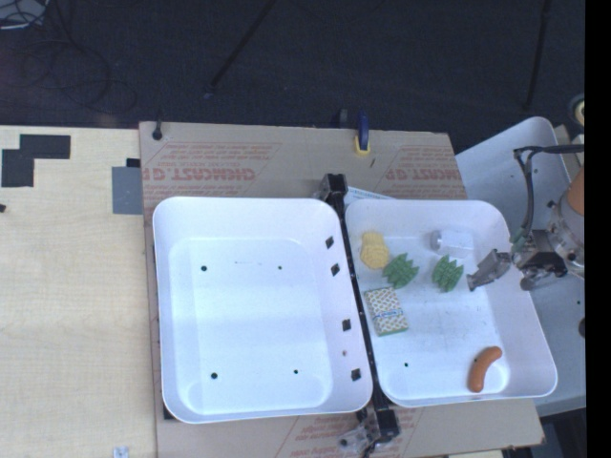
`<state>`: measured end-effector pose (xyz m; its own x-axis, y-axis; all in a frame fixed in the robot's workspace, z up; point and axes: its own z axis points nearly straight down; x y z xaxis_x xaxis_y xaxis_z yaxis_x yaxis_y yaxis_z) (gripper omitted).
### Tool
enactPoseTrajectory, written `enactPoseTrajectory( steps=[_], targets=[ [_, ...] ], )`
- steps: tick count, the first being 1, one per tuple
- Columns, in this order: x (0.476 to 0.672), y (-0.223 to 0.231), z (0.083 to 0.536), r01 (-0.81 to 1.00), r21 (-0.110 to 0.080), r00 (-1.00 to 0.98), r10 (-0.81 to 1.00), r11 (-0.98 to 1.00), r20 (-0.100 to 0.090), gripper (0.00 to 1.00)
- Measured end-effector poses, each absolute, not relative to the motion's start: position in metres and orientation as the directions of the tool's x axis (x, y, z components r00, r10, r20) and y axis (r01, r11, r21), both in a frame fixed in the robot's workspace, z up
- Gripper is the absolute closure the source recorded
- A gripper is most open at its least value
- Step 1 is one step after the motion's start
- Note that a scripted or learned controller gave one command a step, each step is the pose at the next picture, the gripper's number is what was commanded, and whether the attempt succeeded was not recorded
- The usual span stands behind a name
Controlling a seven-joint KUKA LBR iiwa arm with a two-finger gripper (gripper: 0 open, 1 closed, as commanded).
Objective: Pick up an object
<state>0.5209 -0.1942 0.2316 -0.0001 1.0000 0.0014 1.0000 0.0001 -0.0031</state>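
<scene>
From the overhead camera you're looking down on the two shallow white bins, and all the action sits in the right-hand white bin (520,327). The two-finger gripper (489,270) hangs over that bin's right side, near the rim, with nothing between its dark tips; how far apart they are you cannot tell.

Nearest to it, just to its left, sits the spiky green plastic piece (447,274): roughly round, no clear long axis, so no heading to read. A second spiky green piece (401,271) lies further left, beside a yellow knobbly lump (374,251) and a small patterned card box (386,311).

Toward the near corner, the orange sausage-shaped toy (484,368) has a plain long axis, running from lower-left up to the right, slightly curved.

A pale clear item (451,240) rests near the back wall.

Watch out, I'd say: close on the spiky piece and it may squirt sideways off its points. Go for the sausage along its length and the tips may slide off; near the wall, a finger may clip the rim.
</scene>
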Motion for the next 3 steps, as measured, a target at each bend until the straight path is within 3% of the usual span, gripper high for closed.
enactPoseTrajectory(
  steps=[1,2,3],
  targets=[
    [0.571,-0.211,0.426,1.0,0.018,-0.002,1.0,0.002,-0.008,0.0],
    [0.612,-0.104,0.439,1.0,0.002,-0.012,1.0,0.012,0.002,0.0],
    [0.572,-0.041,0.247,1.0,-0.022,-0.004,1.0,0.004,0.004,0.0]
  ],
)
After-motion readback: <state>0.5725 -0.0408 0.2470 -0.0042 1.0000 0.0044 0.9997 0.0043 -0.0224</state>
